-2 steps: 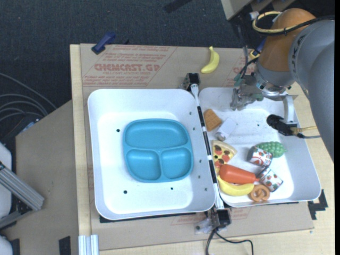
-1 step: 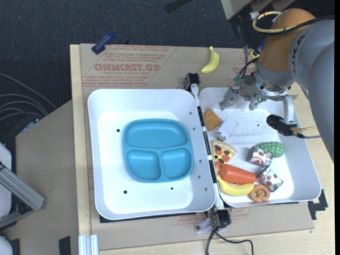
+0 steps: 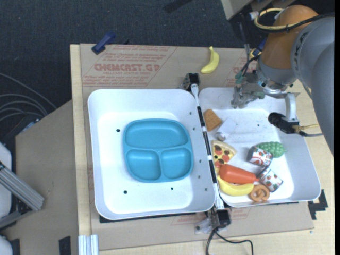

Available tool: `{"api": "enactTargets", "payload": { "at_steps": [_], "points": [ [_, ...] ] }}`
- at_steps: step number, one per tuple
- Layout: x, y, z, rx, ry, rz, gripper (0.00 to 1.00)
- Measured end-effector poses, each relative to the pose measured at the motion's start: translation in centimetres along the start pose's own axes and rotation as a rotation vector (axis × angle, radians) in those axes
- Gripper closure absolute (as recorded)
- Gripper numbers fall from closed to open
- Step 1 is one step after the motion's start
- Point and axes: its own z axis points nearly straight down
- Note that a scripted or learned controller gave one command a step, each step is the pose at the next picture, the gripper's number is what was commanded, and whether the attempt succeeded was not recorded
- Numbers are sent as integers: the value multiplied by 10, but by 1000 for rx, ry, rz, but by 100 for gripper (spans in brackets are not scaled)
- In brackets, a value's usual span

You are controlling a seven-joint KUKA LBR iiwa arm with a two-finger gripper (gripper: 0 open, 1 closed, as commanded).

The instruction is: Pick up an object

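Observation:
My gripper (image 3: 240, 101) hangs over the far edge of the right bin (image 3: 303, 158), above bare white floor. A brown bread piece (image 3: 212, 120) lies to its lower left by the divider. Toward the near side of that bin lie a pizza slice (image 3: 223, 153), an orange carrot (image 3: 238, 173) on a yellow banana (image 3: 236, 188), a pretzel (image 3: 260, 194), two small red-and-white cans (image 3: 260, 155) (image 3: 271, 179) and a green bumpy toy (image 3: 272, 149). Nothing shows between the fingers.
The left bin (image 3: 103, 142) holds a blue divided plate (image 3: 157, 149). A second yellow banana (image 3: 211, 61) lies on the cardboard behind the bins. A black part (image 3: 281, 122) of the arm hangs over the right bin. A blue object (image 3: 103, 43) sits at the bench's far left.

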Motion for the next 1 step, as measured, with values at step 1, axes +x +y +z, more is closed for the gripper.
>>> {"api": "enactTargets", "payload": {
  "at_steps": [1],
  "points": [
    [0, 0, 0, 1, 0, 0, 0]
  ]
}}
